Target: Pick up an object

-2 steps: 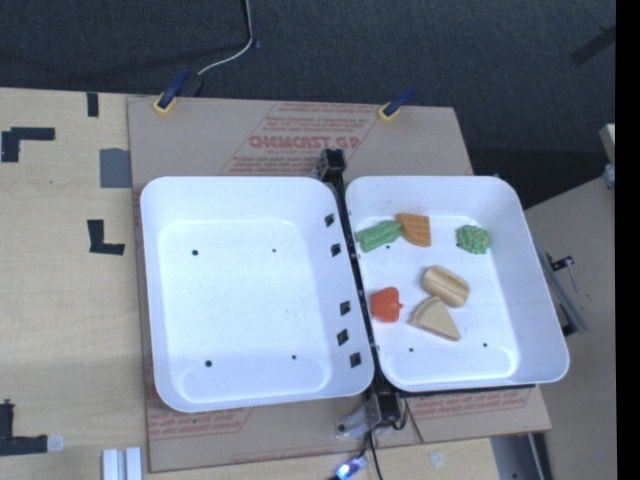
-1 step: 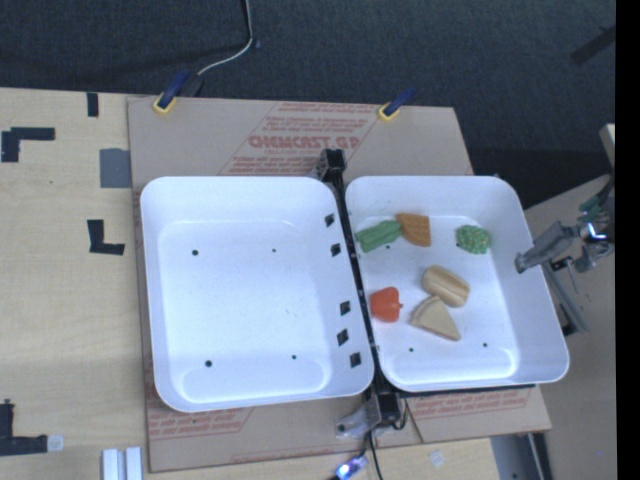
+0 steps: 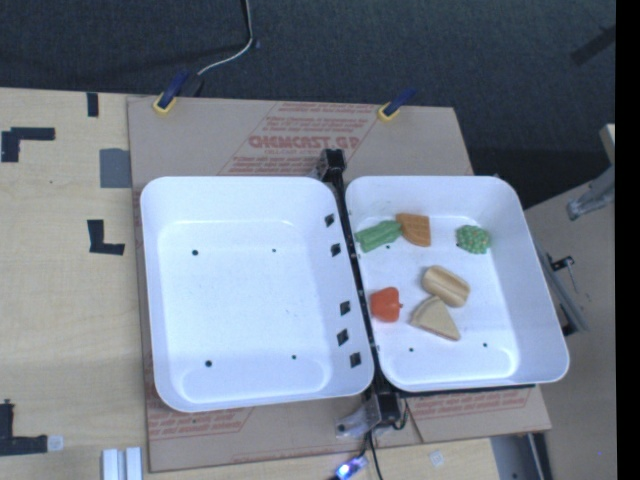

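The right bin holds several small toy foods. A green pod-shaped piece lies near its left wall, with an orange-brown piece touching it on the right. A green bumpy piece sits toward the far right. A tan bread roll rests mid-bin, above a tan wedge. A red-orange piece lies left of the wedge.
The left bin stands beside the right one on a brown cardboard sheet. Black clips run along the seam between the bins. A cable trails over the dark floor at the back.
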`<state>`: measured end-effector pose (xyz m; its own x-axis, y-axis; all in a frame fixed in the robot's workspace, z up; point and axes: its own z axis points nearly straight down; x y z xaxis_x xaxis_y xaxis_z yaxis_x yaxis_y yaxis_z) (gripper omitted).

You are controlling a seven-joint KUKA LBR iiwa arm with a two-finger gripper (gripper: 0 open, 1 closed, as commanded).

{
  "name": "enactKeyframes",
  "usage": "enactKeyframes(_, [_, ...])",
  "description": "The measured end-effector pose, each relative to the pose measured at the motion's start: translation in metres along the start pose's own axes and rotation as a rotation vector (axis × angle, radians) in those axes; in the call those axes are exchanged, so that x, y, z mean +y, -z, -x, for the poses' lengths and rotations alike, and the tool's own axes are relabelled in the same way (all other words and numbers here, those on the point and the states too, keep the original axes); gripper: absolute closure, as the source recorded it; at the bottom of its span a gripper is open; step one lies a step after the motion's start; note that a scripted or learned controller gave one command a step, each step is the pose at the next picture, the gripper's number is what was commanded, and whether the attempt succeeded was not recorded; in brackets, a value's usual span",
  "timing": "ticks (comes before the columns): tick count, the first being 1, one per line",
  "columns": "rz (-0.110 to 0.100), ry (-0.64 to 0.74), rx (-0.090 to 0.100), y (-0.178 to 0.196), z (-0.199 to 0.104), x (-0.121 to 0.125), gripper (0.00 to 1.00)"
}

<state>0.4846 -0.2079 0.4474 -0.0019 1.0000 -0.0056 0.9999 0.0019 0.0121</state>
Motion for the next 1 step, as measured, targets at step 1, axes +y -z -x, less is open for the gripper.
enactKeyframes(1, [-0.001, -0.001, -0.001, 0.0937, 0.0133, 0.0007, 0.0])
